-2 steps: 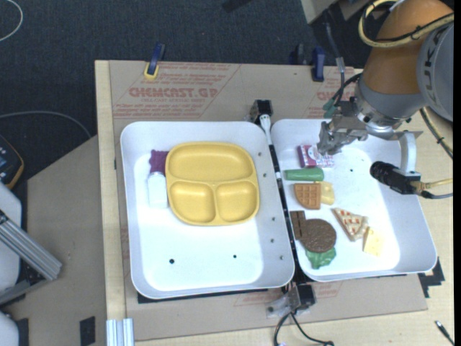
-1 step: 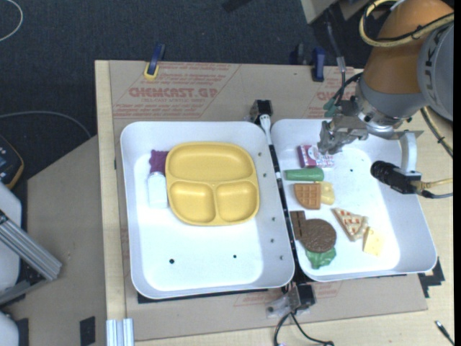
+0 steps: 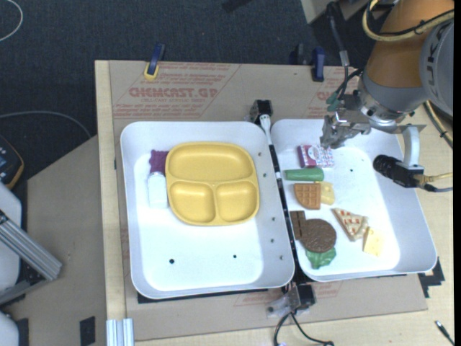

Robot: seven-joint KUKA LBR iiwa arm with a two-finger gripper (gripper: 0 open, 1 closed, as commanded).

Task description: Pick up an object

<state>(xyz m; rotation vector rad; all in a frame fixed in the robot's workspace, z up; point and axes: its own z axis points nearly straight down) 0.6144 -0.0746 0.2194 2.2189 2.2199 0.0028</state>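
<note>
Nothing is lifted yet: my gripper (image 3: 333,137) hangs just above the pink packet (image 3: 317,156), seemingly empty, its opening too blurred to tell.

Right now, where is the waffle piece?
The waffle piece lies in the right bin, near its left wall, just below the green stick and beside a yellow cheese piece.
</note>
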